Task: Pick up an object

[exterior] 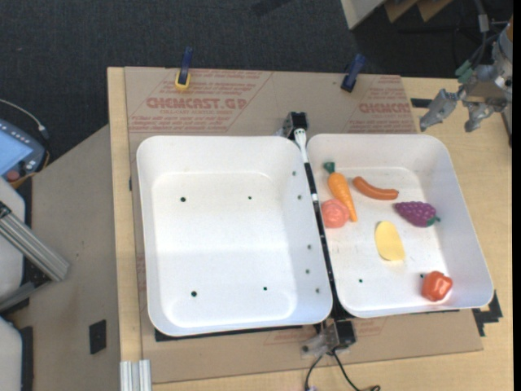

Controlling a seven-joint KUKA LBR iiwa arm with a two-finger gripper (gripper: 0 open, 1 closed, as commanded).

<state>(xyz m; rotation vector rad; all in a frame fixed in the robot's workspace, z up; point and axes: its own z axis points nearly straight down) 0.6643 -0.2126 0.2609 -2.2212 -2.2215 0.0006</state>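
The gripper point(458, 114) is seen spread and released above the bench point(505, 210), beyond the far right corner of the right bin point(464, 210), with nothing between its fingers. All candidate objects lie in that bin: a carrot point(342, 195) touching a pink round fruit point(334, 213) near the divider, a sausage point(375, 189) just beside, purple grapes point(416, 213), a yellow lemon-like piece point(389, 242) and a red pepper point(436, 286) close to the near right wall. A miss is judged likely on the carrot and pink fruit, since two touching items may be nudged apart. The pepper may be crowded by the wall. The yellow piece is surrounded by open floor. The left bin point(163, 218) offers free room.
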